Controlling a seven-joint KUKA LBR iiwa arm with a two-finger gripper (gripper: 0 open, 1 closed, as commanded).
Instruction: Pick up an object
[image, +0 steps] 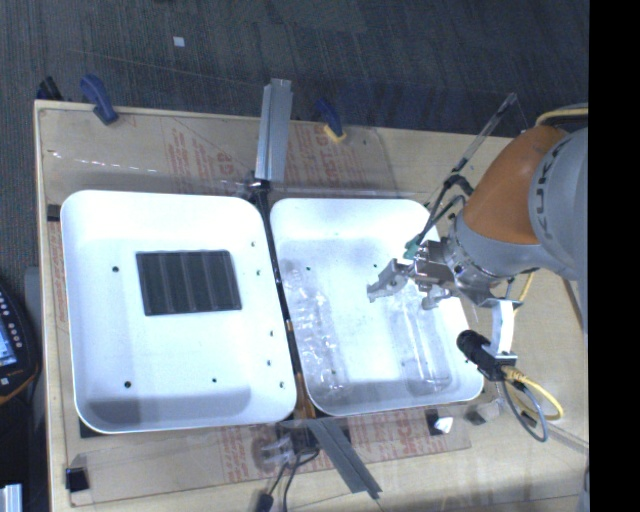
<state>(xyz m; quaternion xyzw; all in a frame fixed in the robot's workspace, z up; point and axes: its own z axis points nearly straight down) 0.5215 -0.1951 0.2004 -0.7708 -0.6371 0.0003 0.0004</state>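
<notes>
Wooden tabletop (150, 140) bearing two white bins: left bin (100, 400) with a dark ribbed rectangular block (188, 282) lying flat at centre, right bin (340, 215) with clear plastic items (312, 325) along its left side. Grey arm (530, 200) reaching in over the right bin's right part. End effector (400, 282) above the bin floor, open or closed impossible to tell.

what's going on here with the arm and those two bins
A grey arm reaches in from the right, its end effector poised over the right-hand white bin. Clear plastic objects lie along that bin's floor. The left bin holds a dark ribbed rectangular block. Nothing visible between the fingers yet.
</notes>
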